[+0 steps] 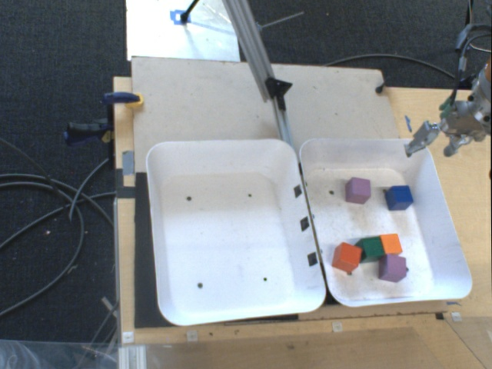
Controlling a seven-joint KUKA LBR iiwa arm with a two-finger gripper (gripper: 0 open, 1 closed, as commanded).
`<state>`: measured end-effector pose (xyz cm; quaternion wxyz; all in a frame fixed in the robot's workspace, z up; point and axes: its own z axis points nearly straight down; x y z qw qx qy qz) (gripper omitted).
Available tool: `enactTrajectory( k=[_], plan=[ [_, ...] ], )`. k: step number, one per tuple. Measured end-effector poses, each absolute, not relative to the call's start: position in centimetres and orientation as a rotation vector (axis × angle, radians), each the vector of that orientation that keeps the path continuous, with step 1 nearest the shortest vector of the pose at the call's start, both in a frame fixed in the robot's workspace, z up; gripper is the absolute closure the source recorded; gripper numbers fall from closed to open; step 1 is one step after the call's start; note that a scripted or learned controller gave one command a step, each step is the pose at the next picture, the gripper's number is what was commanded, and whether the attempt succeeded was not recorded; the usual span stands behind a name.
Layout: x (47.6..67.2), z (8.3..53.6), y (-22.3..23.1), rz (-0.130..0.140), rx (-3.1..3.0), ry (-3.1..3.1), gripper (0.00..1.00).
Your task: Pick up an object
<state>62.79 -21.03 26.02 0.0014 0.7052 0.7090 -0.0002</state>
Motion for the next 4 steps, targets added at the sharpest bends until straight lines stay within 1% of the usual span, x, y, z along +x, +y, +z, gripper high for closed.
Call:
enactTrajectory(
  k=[1, 2, 3, 4],
  plan=[
    [60.2, 14.3, -17.8, -0.004, 2.221, 2.23, 0.0],
    [64.3, 8.9, -11.6, 0.007, 2.206, 2.234, 0.0],
    [68.8, 9.1, -12.0, -0.009, 2.22, 2.232, 0.0],
    [68.8, 8.9, -9.7, -0.02, 2.222, 2.231, 0.0]
  ],
)
